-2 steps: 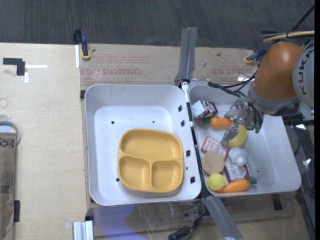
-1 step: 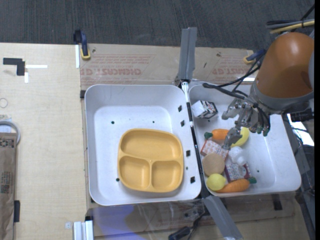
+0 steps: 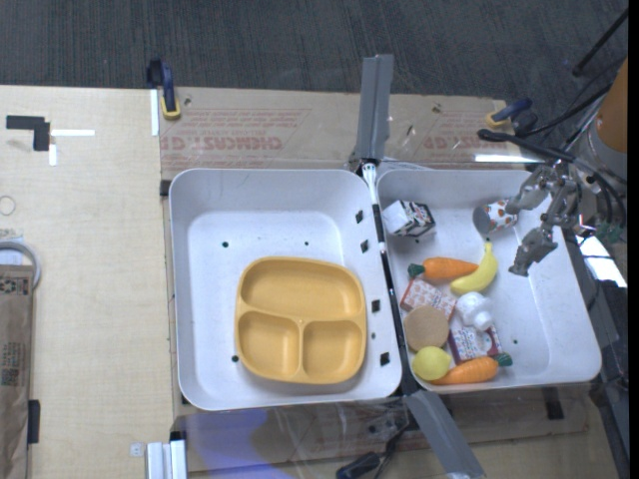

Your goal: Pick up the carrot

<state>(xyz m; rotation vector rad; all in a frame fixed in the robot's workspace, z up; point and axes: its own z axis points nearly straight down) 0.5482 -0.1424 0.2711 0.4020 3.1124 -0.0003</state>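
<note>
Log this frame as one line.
stage: approach | pincer: open, holding nothing, over right bin | carrots: two, upper, lower | tray: left bin

Grey metal claw, thin fingers; black cables trailing; orange band at wrist.

Dark grey carpet floor, pale wooden bench, cardboard sheet

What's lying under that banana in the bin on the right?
The banana rests on one carrot's tip and a red-and-white packet, with a white object beside. Whatever is beneath the banana's middle is covered.
</note>
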